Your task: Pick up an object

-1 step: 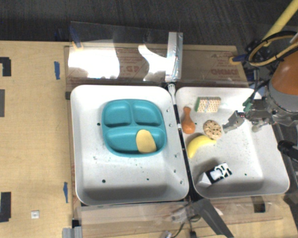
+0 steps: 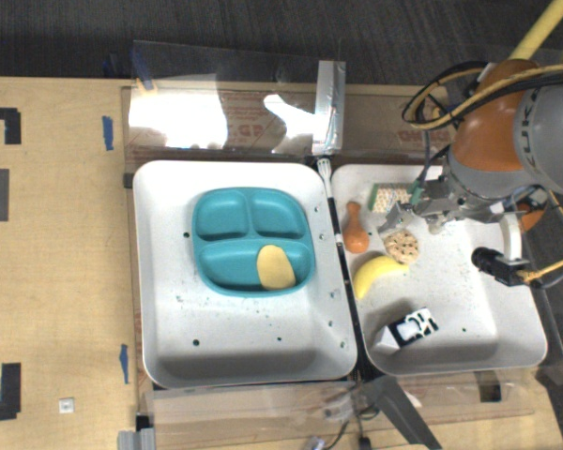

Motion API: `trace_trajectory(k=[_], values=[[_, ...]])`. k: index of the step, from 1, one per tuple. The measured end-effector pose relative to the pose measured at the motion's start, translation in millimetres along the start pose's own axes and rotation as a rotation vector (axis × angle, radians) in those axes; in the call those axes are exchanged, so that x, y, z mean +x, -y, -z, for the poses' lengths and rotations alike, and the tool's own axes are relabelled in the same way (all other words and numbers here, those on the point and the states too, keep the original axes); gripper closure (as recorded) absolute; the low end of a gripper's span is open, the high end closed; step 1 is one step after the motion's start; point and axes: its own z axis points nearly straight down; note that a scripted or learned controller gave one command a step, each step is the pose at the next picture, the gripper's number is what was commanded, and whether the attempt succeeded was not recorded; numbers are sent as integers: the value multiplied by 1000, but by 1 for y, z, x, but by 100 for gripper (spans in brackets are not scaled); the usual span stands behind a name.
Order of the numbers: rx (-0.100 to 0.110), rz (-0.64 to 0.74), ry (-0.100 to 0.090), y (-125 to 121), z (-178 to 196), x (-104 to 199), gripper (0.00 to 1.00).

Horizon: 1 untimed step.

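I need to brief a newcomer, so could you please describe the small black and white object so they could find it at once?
Start at the right-hand white bin, the one the arm reaches into. Go to its near edge, below the banana. The small box lying there alone is the only black and white item; its neighbours are yellow, orange or tan.

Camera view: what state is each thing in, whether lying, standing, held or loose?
Teal tray: flat in left bin, holding the yellow piece.
Yellow piece: lying in tray's front compartment.
Banana: lying loose, right bin.
Cookie: flat, loose.
Gripper: above cookie, holding nothing visible.
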Motion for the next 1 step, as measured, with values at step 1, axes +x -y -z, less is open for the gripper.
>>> trace_trajectory(k=[1], values=[[-15, 77, 6, 12, -39, 10, 0]])
